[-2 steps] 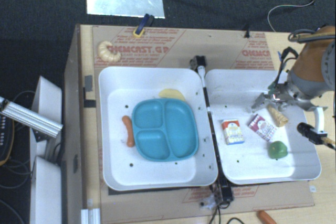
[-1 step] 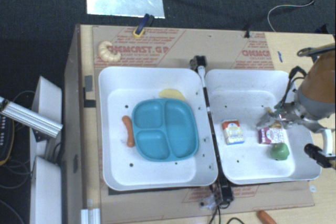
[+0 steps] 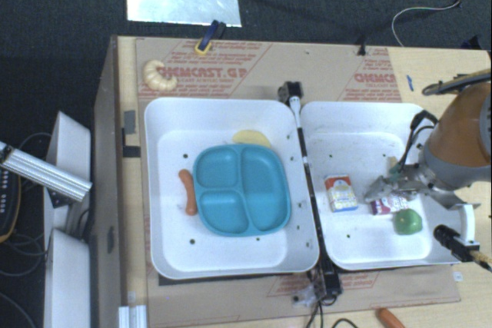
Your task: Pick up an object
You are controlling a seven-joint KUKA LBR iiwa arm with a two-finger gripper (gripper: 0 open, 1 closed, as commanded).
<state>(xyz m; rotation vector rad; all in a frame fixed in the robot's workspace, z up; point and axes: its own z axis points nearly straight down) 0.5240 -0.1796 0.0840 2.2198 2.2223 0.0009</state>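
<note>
Claw (image 3: 387, 187) low in right bin (image 3: 361, 257) over wrapper (image 3: 390, 203) beside green ball (image 3: 408, 222), likely for a grab; grip state unclear.

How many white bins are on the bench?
2. The left shallow white bin holds a blue divided plate; the right shallow white bin sits beside it, under the arm.

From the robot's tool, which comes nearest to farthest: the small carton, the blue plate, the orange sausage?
Measured from the tool, in the right bin:
1. Small carton, right bin, just beside it.
2. Blue plate, left bin's middle.
3. Orange sausage, plate's far left side.
</note>
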